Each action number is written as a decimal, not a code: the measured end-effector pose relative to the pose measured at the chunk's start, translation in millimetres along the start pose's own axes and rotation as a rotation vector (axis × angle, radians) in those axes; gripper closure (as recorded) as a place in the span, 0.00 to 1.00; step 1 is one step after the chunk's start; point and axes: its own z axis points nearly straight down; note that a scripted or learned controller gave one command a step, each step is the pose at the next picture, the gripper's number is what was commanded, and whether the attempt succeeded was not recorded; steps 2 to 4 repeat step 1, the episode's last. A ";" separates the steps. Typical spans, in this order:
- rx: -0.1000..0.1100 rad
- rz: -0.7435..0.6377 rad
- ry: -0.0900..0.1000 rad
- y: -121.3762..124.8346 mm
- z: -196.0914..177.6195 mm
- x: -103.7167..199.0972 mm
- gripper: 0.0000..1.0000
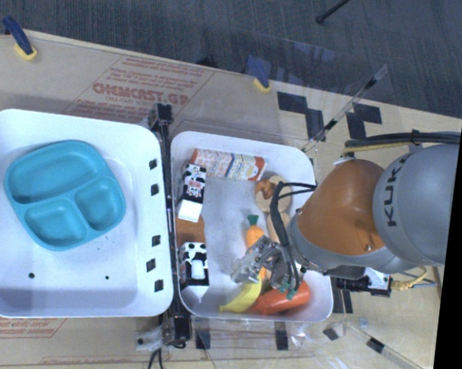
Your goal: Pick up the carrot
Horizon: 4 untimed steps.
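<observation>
Carrot (254,236), as I judge it, is the orange piece with a green cap in the right bin (219,146), touching the upper edge of my gripper (264,265). I cannot tell whether my jaws are open or closed; wires and metal parts blur together there, and I see nothing plainly between them.

The main risk is taking the wrong thing. A long red-orange thing (284,300) lies along the near wall just below my gripper, and it could be a carrot too. A banana (242,299) lies against it, touching. If I close here, I may catch the banana or the red-orange thing, or pinch two at once and drop both on the lift. The carrot sits at the edge of my gripper and not under its middle, so the jaws may only nudge it aside, toward the carton (227,164) or under my wrist.

My own arm (340,214) covers the right part of the bin, so what lies there is hidden. The carrot's lower end is lost behind my gripper, so I cannot judge its length or how it lies.
</observation>
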 end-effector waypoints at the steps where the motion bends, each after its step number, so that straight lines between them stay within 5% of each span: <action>1: -0.004 -0.052 -0.010 67.9 -93.5 31.8 1.00; 4: -0.004 -0.052 -0.010 67.9 -93.5 31.8 1.00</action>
